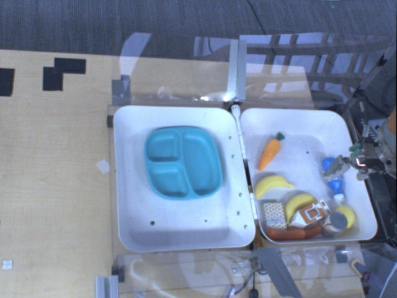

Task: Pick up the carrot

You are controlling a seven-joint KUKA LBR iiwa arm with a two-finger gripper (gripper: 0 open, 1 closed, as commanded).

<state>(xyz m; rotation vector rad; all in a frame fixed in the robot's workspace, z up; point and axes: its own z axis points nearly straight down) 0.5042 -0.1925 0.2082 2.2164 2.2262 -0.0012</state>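
Carrot (270, 153): lies tilted in the right bin (310, 120), upper left part, green top up.
Gripper (347, 162): over the bin's right edge, well apart from carrot; finger spread cannot be told.
Left bin (127, 185): blue divided plate (183, 162).

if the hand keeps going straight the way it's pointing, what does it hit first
The hand points left across the right bin. Bare bin floor comes first, then probably the carrot, though its height above the floor is unclear.

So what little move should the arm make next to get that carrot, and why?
Probably slide the gripper left across the right bin until it is above the carrot. The gripper sits by the bin's right edge, while the carrot lies apart near the divider.
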